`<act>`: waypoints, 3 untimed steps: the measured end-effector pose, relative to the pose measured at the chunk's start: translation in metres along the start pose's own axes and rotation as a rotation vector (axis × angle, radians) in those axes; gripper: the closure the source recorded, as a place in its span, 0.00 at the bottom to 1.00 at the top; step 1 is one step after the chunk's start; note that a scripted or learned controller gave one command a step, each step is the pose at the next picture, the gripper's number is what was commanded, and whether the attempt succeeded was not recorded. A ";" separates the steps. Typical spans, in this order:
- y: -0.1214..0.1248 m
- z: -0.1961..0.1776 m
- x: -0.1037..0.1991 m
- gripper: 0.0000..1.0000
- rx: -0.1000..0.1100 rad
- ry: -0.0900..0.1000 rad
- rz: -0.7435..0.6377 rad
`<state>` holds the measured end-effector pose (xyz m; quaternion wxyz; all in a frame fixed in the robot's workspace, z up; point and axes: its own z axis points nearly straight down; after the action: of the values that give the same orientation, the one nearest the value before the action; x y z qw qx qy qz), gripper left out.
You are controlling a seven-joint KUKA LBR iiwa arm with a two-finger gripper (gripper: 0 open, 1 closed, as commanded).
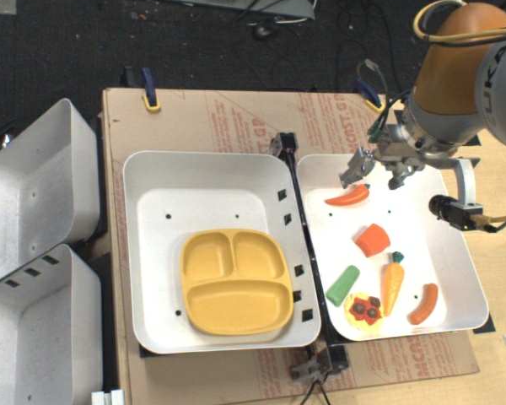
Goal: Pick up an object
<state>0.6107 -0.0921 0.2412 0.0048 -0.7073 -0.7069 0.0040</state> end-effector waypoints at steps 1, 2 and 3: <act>0.002 -0.007 0.000 0.00 -0.012 -0.001 -0.002; 0.003 0.057 -0.001 0.00 -0.007 -0.001 0.000; 0.000 0.121 -0.003 0.00 -0.006 -0.001 0.000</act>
<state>0.6087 -0.0945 0.1200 0.0023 -0.7074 -0.7068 0.0020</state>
